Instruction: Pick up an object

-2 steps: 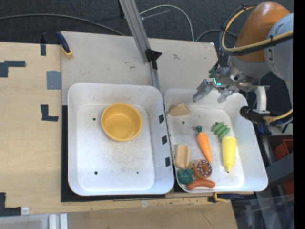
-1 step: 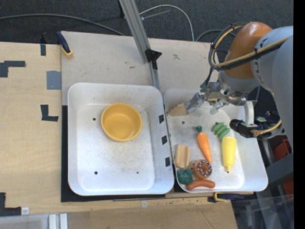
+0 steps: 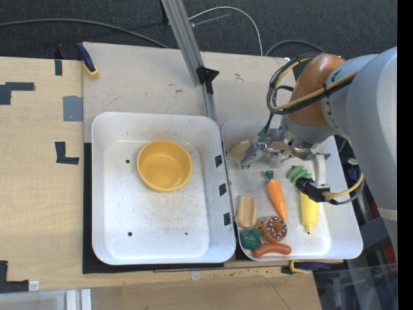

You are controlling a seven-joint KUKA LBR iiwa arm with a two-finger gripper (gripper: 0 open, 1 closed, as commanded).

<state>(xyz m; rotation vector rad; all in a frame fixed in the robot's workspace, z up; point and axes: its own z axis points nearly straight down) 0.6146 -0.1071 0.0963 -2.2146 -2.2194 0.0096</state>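
— Has it picked anything up, from where you're standing?

— Not that I can see. Everything looks to be lying flat in the right bin. The carrot is in the middle of it, the yellow corn cob just to its right, and the doughnut, the sausage and a little green piece are bunched at the lower edge. There's a tan block beside the doughnut too.

— And the bowl?

— The yellow bowl sits alone in the left bin, left of centre frame, well apart from the arm. I'd guess it's not the target.

— So where's the gripper?

— The gripper is low in the upper part of the right bin, under the orange band of the arm. Its tip is just beside a beige lump near the bin's upper left corner. Close, maybe touching; I can't tell from this slant.

— Open or closed?

— Can't tell. The metal parts blur together, and I see nothing between them that I'd call held.

— So the job's barely begun?

— I'd say it's at the reaching stage. The grab and the lift are both left to do, and the beige lump seems the likeliest pick.
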